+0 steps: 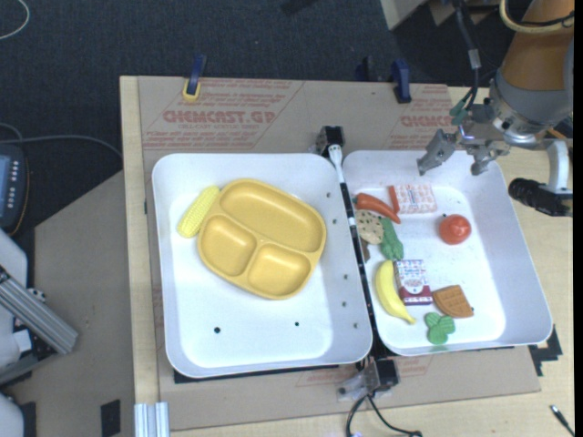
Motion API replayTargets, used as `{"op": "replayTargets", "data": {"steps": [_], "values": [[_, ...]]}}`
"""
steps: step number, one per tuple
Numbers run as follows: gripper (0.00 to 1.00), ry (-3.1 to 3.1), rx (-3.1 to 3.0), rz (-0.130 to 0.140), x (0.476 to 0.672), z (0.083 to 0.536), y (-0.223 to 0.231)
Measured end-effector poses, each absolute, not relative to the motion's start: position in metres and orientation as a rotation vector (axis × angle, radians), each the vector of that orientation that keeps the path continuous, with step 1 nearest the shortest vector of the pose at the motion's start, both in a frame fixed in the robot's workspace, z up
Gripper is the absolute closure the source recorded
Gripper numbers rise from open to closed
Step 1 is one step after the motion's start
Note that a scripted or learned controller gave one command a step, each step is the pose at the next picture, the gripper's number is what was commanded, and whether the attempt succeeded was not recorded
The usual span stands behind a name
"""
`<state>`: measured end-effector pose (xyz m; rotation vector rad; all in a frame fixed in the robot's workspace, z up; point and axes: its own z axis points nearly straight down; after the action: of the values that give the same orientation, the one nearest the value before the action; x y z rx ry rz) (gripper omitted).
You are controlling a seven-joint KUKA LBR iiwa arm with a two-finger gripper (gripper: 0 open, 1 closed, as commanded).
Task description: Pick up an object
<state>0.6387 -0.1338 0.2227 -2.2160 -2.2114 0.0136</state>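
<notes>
At the near edge of the desk (137, 244) you see two white bins side by side. In the right bin (519, 244), nearest you, lie a green toy (438, 328), a brown toast-like piece (453, 301) and a banana (391, 292), with a small red-and-white packet (413, 279) just beside the banana. Farther in you find a green leafy piece (391, 241), a round cracker (370, 227), a red tomato (455, 229) set apart toward the right, then an orange carrot (377, 206) and a pale wrapped packet (413, 198). In the left bin (173, 189) a yellow divided tray (261, 238) rests, with a yellow corn cob (198, 211) touching its left rim. At the far side of the right bin your pincer (460, 156) hangs above the bin's back edge, its two fingers spread wide with nothing between them, apart from every object. Behind it the grey arm with its orange band (537, 39) rises to the upper right.
</notes>
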Motion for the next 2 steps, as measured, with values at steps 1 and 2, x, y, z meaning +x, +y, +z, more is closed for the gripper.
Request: {"op": "replayTargets", "data": {"steps": [1,2], "values": [[0.00,-2.223,-2.222,-0.001,0.641,0.232,-0.134],[0.00,-2.218,-2.218,0.005,0.632,0.183,-0.130]]}}
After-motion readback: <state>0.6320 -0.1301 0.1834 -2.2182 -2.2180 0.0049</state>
